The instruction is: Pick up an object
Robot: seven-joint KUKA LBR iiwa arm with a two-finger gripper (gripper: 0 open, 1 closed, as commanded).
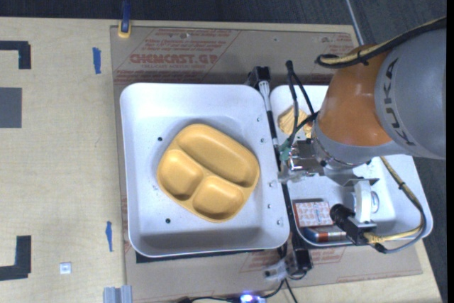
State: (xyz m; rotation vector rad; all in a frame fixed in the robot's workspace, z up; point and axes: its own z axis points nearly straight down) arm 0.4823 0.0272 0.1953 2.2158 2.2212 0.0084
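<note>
A yellow three-compartment dish [207, 171] lies tilted in the left white bin [142, 117]. My gripper [296, 161] is low over the left side of the right white bin [415, 184], close to the wall shared by the two bins. A small card with a red pattern [311, 212] lies flat just in front of the gripper. A thin red and dark cylinder [320, 235] rests along that bin's near wall. A pale yellow object [290, 117] peeks out behind the wrist, mostly hidden by the arm.
The grey arm with its orange band [355, 106] covers most of the right bin. Both bins sit on a brown cardboard sheet [184, 57] on the pale bench. Black cables [298, 92] run along the gap between the bins.
</note>
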